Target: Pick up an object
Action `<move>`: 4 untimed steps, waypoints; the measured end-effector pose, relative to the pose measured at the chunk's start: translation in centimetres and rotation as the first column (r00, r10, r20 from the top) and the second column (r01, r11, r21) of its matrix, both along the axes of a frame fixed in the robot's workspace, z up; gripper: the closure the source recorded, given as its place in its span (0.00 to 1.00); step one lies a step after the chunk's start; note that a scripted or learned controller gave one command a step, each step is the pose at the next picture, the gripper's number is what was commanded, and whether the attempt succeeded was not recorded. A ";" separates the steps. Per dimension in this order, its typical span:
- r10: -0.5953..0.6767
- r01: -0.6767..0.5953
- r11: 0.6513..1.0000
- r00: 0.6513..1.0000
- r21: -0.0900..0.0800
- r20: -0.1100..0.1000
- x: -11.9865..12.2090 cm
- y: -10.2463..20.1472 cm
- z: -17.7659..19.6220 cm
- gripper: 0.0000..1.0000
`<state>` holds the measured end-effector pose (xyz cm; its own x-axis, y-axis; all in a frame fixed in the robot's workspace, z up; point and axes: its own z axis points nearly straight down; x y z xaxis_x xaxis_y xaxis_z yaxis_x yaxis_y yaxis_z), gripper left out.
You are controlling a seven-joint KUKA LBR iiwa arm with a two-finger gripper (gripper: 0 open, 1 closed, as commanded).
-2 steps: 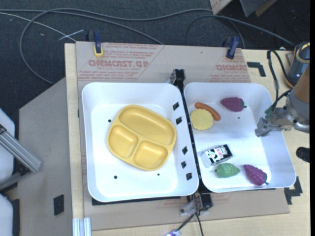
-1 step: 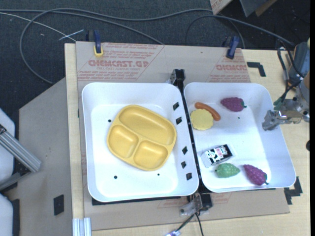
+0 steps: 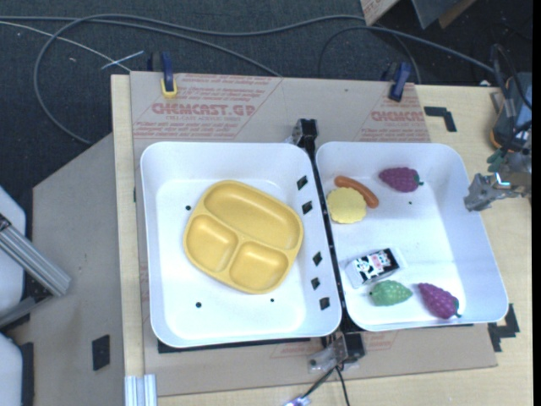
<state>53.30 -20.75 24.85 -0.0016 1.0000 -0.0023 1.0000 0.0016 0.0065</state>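
Note:
The right bin (image 3: 473,252) holds several small objects. An orange sausage (image 3: 357,190) lies against a round yellow piece (image 3: 347,206) near the bin's back left. A purple grape bunch (image 3: 399,178) sits at the back. A black-and-white packet (image 3: 374,266), a green fruit (image 3: 390,293) and a second purple grape bunch (image 3: 438,300) lie along the front. My gripper (image 3: 487,191) hangs at the right bin's far right rim, apart from every object, with nothing seen in it.
The left bin (image 3: 161,227) carries a yellow divided plate (image 3: 243,237). A black divider (image 3: 316,227) runs between the bins. Blue clamps (image 3: 167,73) (image 3: 397,81) pin the cardboard at the back. Cables trail over the dark floor behind.

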 end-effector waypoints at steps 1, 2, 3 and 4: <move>0.003 -0.002 1.000 1.000 0.005 -0.010 -1.6 5.5 -0.6 1.00; 0.005 -0.004 1.000 1.000 0.006 -0.008 -2.1 10.5 0.1 1.00; 0.004 -0.004 1.000 1.000 0.006 -0.010 -3.7 15.8 -0.3 1.00; 0.004 -0.004 1.000 1.000 0.005 -0.010 -4.3 20.4 0.0 1.00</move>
